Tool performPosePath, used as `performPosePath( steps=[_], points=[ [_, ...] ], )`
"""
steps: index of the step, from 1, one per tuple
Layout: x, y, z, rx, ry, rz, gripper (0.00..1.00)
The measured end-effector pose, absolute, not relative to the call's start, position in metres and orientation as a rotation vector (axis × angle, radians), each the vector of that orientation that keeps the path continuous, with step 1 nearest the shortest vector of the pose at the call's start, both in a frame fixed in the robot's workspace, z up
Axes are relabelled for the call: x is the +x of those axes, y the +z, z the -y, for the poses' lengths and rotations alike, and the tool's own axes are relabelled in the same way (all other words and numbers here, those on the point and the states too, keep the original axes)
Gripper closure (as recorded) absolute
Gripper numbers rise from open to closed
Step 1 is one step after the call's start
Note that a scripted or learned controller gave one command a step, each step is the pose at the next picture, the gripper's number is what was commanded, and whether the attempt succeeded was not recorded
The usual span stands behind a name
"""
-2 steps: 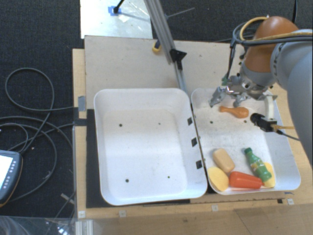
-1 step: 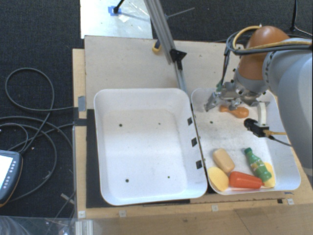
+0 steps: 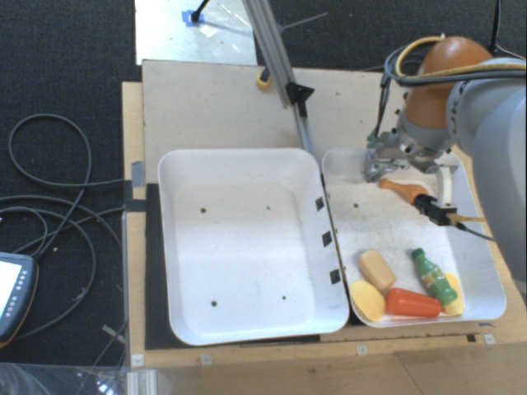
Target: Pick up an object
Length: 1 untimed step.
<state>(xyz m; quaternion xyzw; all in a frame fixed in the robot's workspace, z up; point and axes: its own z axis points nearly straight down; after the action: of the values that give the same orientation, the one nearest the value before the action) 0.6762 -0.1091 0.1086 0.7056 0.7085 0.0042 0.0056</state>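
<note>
My gripper [image 3: 375, 169] is low at the back of the right bin [image 3: 350, 220], near its far left corner. An orange, carrot-like piece [image 3: 403, 189] lies just right of the gripper, close to it; I cannot tell whether they touch. At the bin's front lie a tan block [image 3: 376, 268], a pale yellow oval [image 3: 368, 300], a red-orange pepper-like piece [image 3: 412, 303] and a green bottle [image 3: 431, 273] resting on a yellow piece [image 3: 450, 288].
The left bin [image 3: 169, 220] sits beside the right one, their rims meeting in the middle. A slanted metal pole [image 3: 276, 48] crosses the bench behind the bins. The arm's grey body [image 3: 494, 138] and cables overhang the right bin's far right side.
</note>
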Motion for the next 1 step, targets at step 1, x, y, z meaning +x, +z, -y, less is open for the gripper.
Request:
performPosePath(
  steps=[1],
  points=[
    [0.677,0.153,0.1086,2.214,0.007,-2.222,1.0]
  ],
)
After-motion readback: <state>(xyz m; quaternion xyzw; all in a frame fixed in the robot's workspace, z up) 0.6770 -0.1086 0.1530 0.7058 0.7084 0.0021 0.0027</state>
